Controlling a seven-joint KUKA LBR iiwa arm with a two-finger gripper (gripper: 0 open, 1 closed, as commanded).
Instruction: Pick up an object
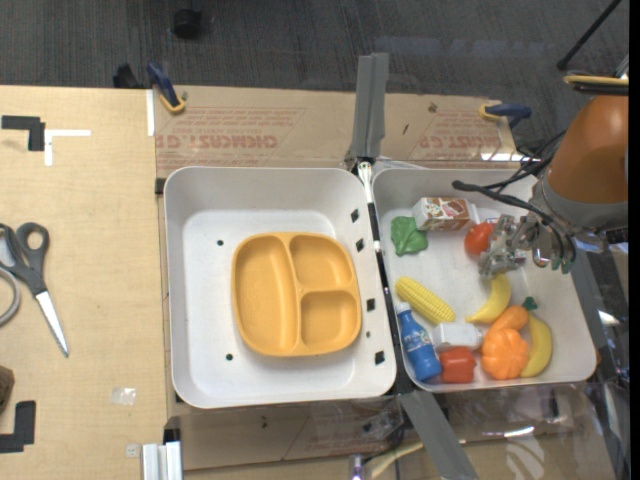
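A pair of grey-handled scissors (36, 278) lies on the pale wooden tabletop (90, 218) at the far left, blades pointing toward the near edge. Flattened brown cardboard (260, 133) lies under the far side of both bins, held by blue clamps (165, 86) at its corners. Black tape marks (25, 128) sit near the tabletop's far-left corner.
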